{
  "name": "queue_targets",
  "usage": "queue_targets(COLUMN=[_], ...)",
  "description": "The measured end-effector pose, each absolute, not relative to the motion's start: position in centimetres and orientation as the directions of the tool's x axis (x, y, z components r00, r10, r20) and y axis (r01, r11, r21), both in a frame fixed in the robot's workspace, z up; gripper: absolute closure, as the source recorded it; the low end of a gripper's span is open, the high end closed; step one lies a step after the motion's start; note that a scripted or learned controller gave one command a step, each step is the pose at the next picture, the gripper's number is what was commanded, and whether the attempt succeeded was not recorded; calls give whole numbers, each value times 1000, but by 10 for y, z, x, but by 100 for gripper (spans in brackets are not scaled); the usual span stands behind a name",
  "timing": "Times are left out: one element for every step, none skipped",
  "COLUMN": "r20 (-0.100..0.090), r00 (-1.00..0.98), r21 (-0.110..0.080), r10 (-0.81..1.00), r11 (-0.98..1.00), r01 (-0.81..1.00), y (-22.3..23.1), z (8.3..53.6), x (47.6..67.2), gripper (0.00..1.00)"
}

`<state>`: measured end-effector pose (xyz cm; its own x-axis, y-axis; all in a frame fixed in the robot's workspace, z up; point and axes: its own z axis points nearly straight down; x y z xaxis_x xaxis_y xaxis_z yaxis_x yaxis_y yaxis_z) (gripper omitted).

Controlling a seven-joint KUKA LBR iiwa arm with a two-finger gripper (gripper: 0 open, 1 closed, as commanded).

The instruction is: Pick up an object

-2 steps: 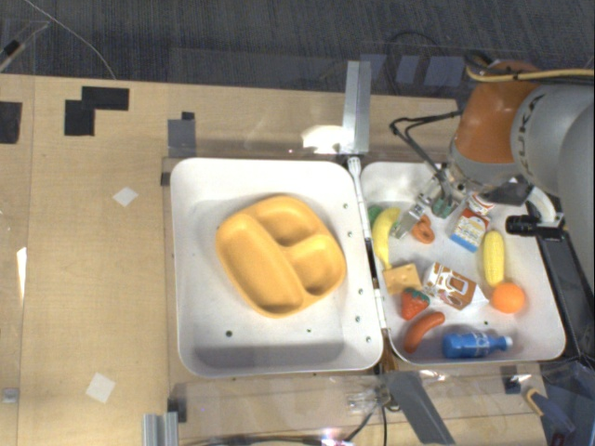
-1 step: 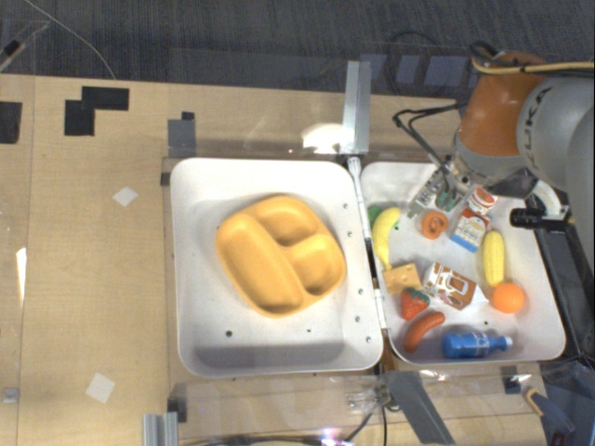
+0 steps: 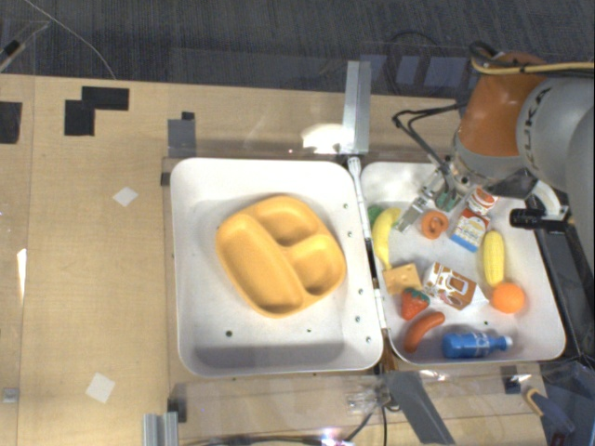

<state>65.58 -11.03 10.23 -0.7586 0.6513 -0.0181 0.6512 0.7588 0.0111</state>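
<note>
Robot gripper (image 3: pixel 429 204) over toy food bin.
Can't tell its grip; small orange round toy (image 3: pixel 433 225) may slip away.

No legible text, brand, number or sign is found. Printed labels are noted on the blue bottle (image 3: pixel 474 344), the brown-and-white carton (image 3: pixel 450 285) and the red-and-white carton (image 3: pixel 472 219) in the right bin (image 3: pixel 554 328); lettering is too small to be read.

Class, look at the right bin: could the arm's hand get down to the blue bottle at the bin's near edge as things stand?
Probably yes. The blue bottle lies on its side with nothing on top of it; the sausage is beside it, apart. The hand is over the bin's far end.
</note>
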Motion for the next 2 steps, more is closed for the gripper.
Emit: queue_targets(r20=[-7, -23], r00=[-644, -663], r21=[-2, 20], r10=[765, 748], r11=[644, 663], r01=[765, 748], y=[-97, -51], z=[94, 133], x=[662, 669], gripper=[0, 0])
